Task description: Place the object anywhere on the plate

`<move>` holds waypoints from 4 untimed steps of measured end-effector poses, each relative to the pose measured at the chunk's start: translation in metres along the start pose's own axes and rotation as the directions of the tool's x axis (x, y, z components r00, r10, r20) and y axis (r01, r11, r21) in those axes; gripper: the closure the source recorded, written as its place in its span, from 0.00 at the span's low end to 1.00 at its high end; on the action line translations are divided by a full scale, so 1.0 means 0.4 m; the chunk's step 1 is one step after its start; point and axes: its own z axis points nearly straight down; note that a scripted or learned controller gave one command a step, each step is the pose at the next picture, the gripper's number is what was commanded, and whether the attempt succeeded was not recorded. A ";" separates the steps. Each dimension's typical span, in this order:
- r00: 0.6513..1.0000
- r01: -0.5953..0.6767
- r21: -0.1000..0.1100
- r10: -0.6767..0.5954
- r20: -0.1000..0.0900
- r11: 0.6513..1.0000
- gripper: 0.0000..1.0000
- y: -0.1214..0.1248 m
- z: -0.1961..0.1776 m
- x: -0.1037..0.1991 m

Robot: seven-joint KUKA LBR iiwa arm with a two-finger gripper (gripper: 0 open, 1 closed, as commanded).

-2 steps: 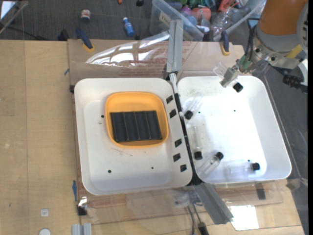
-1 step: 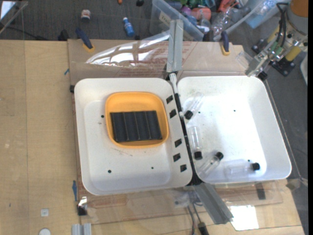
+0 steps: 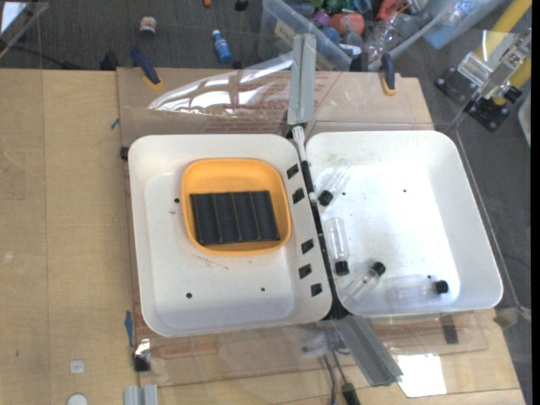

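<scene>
An orange square plate (image 3: 237, 174) sits in the left white bin (image 3: 160, 251), toward its back. A black ridged rectangular object (image 3: 234, 218) lies flat on the plate and covers most of its floor. Several clear plastic bottles with black caps lie in the right white bin (image 3: 422, 192): one near the divider at the back (image 3: 334, 180), one further forward along the divider (image 3: 337, 238), one tilted near the front (image 3: 363, 282), and one at the front right (image 3: 411, 290).
A metal bar (image 3: 301, 78) runs back from the divider between the bins. Behind the bench, a clear tub of coloured toys (image 3: 354, 7) stands on the floor. Black tabs (image 3: 302, 222) line the divider.
</scene>
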 end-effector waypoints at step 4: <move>0.476 0.880 -0.001 -0.880 0.004 0.476 1.00 -0.038 -0.067 -0.050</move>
